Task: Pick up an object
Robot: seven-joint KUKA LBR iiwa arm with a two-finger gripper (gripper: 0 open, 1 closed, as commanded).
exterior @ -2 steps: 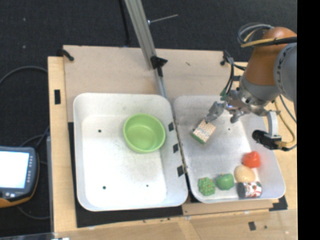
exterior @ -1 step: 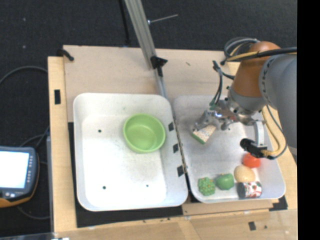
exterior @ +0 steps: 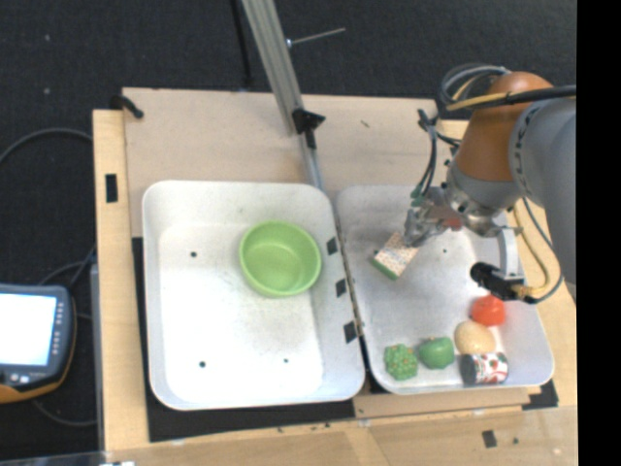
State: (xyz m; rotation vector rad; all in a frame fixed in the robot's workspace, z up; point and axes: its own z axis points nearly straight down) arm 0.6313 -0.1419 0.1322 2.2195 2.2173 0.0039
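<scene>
Candidate object: small speckled block with a green end [exterior: 395,258], lying tilted in the upper-left part of the right bin [exterior: 378,212]. It sits alone on bare floor, well apart from the other items, which likely makes it the easiest target.

Tool [exterior: 420,223] is just above and right of the block, at its upper end. Contact or a pinch cannot be told: the wrist hides the fingertips, so spread or pressed together is unknown. No hold is confirmed.

Other items are clustered along the right bin's lower edge: green knobbly piece [exterior: 400,360], green ball [exterior: 437,352], pale egg shape [exterior: 473,337], red piece [exterior: 488,310], small can [exterior: 483,367]. Crowded, so harder to grasp singly.

Left bin [exterior: 194,357] carries a green bowl [exterior: 280,257], upright and central.

Both bins sit on the surface [exterior: 213,134].
</scene>
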